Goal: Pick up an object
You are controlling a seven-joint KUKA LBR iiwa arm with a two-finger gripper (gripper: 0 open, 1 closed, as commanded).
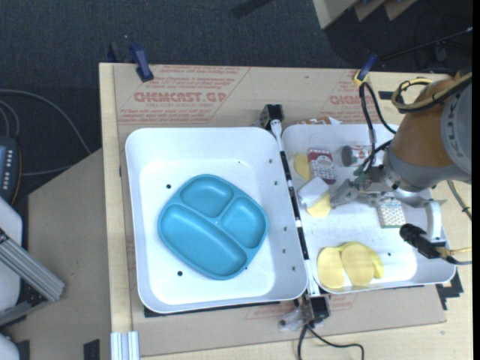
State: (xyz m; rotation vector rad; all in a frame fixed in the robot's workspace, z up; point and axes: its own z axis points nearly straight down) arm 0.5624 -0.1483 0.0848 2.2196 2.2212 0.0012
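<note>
Camera view, looking down at a slant: you have two shallow white plastic bins side by side on the tabletop (pixel 187 96), a pale board printed with red lettering. The left bin (pixel 142 223) holds one thing, a blue plastic divided plate (pixel 212 225) with three compartments, lying flat near the bin's middle.

The right bin (pixel 420 272) is the busy one. At its near edge you see two pale yellow round flat pieces (pixel 349 266), touching, one partly overlapping the other. Toward the far wall lies a small red and white packet (pixel 322 164), with a yellow piece (pixel 301 165) just beside it on the left. Below that, a white block and a yellow wedge (pixel 315 199) sit together against the divider between the bins.

The grey arm with its orange band (pixel 420 137) comes in from the right and is down inside the right bin. Your end effector (pixel 358 188) sits near the bin's middle, just right of the white and yellow pieces. Its fingers are too dark and cluttered to read; you cannot tell how far apart they stand, nor whether anything is between them. A small speckled grey patch (pixel 391 214) lies just below the wrist
</note>
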